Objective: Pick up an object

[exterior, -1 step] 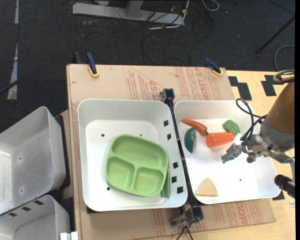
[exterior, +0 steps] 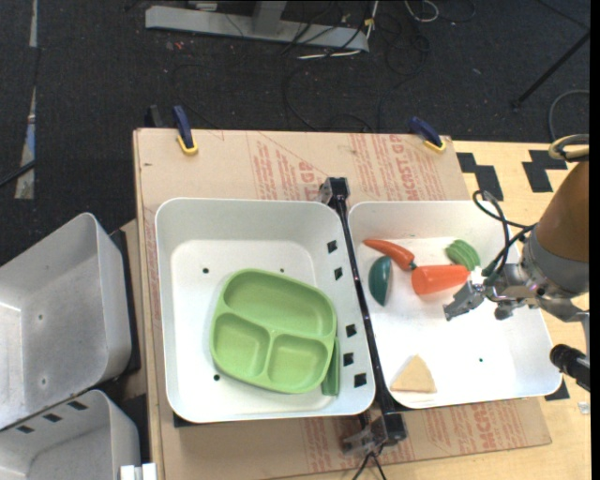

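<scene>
From my remote station I record a brown board [exterior: 281, 164] serving as the bench surface, printed with faint red lettering and clamped at its far edge by two clips with yellow tips [exterior: 186, 131]. It sits over a dark carpeted floor [exterior: 84, 66] with loose cables and a grey metal bar [exterior: 253, 21] beyond the board. Two white bins lie side by side on it.

I take the right bin [exterior: 525, 370] as my landmark. Inside it, near its far wall, I see a red pepper [exterior: 390, 251], an orange carrot-like piece [exterior: 439, 277] just beside the pepper, a green leaf-shaped piece [exterior: 462, 252] further right, and a dark green oval [exterior: 380, 279] by the left wall. A tan wedge [exterior: 413, 375] lies near the front wall.

The gripper [exterior: 466, 300] hangs over the bin's right half, just beside the carrot-like piece; its fingers are blurred, and I cannot tell their spacing. Nothing visibly sits between them.

The left bin [exterior: 187, 234], touching the landmark's left wall, holds a green divided tray [exterior: 274, 330]. Two spare white tubs [exterior: 56, 300] stand off the board, further left.
</scene>
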